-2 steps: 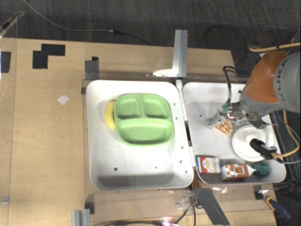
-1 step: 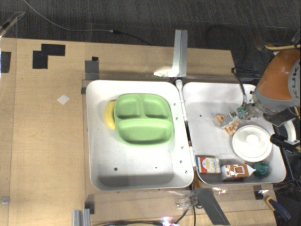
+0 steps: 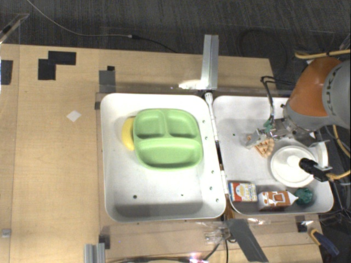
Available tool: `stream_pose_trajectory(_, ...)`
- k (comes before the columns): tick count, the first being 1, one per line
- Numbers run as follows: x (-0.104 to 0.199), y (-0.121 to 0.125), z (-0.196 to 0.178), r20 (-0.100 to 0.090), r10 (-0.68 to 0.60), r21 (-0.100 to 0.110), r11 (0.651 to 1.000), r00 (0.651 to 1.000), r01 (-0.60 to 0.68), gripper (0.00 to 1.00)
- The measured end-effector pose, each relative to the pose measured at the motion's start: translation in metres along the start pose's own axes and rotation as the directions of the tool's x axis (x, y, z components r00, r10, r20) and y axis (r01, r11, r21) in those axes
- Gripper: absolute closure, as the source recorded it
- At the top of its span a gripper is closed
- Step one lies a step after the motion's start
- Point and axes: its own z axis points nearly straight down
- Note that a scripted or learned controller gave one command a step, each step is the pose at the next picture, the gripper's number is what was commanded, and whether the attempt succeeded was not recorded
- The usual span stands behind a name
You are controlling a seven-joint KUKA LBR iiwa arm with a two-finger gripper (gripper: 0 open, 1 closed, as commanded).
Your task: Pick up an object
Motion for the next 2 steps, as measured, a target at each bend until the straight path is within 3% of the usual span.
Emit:
stream_pose_trajectory(1,-0.001,0.002,-0.012,0.003,-0.002,-0.005,1.000,1.000,0.002,1.00)
stream_pose_trajectory(2,0.065,0.039,-0.122,-0.001,-0.002,0.001,1.000,1.000,0.002,1.00)
